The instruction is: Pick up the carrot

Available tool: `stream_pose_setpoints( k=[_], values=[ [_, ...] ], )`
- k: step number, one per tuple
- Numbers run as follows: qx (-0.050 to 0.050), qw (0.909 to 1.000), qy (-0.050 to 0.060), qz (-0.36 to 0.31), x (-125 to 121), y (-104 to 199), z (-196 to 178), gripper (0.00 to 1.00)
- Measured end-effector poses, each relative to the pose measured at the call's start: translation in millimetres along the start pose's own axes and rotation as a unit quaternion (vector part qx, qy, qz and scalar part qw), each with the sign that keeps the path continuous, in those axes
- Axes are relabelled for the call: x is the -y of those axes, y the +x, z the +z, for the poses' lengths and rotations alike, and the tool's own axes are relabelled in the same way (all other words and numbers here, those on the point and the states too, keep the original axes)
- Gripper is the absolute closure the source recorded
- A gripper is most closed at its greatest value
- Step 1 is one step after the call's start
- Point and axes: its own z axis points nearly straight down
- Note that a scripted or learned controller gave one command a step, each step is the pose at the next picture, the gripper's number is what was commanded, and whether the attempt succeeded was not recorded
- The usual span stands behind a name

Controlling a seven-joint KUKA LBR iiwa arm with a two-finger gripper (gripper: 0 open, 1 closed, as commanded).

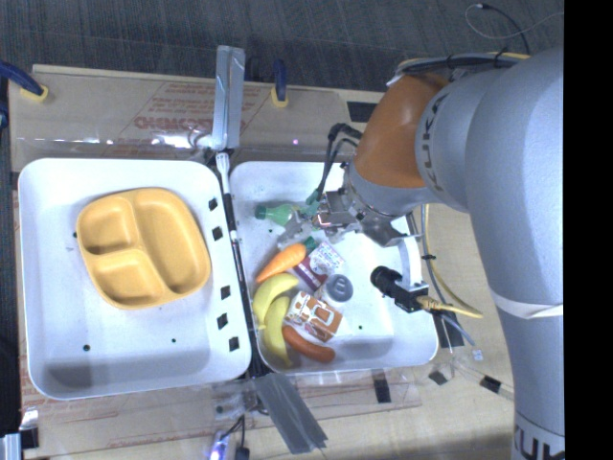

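On a brown bench (115, 103) over dark carpet sit two shallow white bins; the slender orange carrot (280, 260) lies in the right bin (369, 348), beside yellow bananas (271, 307). The gripper (324, 220) hovers just above it; I cannot tell its state.

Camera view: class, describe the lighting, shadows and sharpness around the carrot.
Camera view: even, soft overhead light; the arm casts a faint shadow on the right bin; the carrot reads bright orange but slightly soft; the pincer area is dim and cluttered.
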Motion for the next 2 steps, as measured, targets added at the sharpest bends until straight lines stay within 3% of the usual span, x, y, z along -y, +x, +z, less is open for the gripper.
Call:
stream_pose_setpoints(
  k=[1,2],
  values=[
    [0.001,0.9966,-0.008,-0.082,-15,-8,67,0.0],
    [-0.001,0.9776,0.01,-0.21,-64,-52,70,0.0]
  ],
)
